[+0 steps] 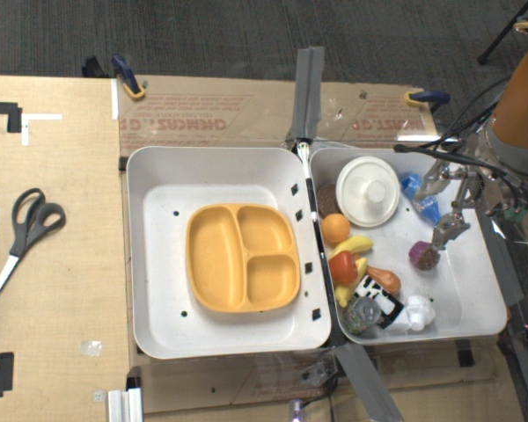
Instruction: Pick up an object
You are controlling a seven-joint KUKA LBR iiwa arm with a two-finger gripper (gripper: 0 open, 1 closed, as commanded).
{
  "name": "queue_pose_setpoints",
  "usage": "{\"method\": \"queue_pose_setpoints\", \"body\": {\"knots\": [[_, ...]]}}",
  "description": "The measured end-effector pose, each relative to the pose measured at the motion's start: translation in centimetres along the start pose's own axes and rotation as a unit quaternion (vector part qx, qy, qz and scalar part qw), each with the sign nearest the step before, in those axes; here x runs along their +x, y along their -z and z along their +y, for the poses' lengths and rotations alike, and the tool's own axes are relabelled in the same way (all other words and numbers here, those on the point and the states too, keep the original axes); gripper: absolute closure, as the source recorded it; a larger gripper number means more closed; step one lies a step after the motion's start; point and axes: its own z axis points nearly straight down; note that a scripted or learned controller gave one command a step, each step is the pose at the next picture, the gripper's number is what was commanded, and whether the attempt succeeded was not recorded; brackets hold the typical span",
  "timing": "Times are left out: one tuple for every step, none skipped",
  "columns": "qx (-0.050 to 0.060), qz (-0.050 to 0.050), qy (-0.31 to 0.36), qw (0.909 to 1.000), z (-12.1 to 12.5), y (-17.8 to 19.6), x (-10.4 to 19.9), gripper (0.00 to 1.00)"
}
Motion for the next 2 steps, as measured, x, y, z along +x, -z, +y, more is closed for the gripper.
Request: {"method": "queue_pose_setpoints", "body": {"knots": [[0.0,-0.001,0.019,0.9998,-4.3,-11.6,-5.8,0.0],[0.0,-0.002,0.053,0.9986,-5.7,-12.3,-7.9,0.0]]}}
